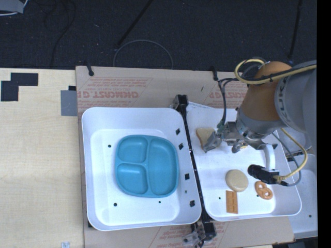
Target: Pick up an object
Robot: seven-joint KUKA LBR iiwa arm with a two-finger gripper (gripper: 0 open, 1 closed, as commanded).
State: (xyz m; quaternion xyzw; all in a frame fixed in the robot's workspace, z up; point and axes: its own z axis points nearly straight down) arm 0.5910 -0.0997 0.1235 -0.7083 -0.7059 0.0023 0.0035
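The end effector (222, 145) hangs low over the right bin (216, 170), toward 10 o'clock from the bin's centre. Its tip is a small grey blur against the white floor, so whether it is released or clenched cannot be told, and nothing can be seen gripped in it. The grey arm (297, 105) comes in from 3 o'clock and is cut off at the edge of the view.

A tan wedge (205, 134) lies just beside the end effector at its 10 o'clock (touching or only close, the view does not settle). A round beige disc (237, 180) lies toward 6 o'clock from the bin's centre. An orange-brown bar (231, 201) is near the rim at 7 o'clock. A small pretzel-shaped piece (264, 191) sits at 5 o'clock, its outline too small to read well.

The left bin (98, 133) on the table (36, 164) holds a blue divided plate (146, 165) at its centre.
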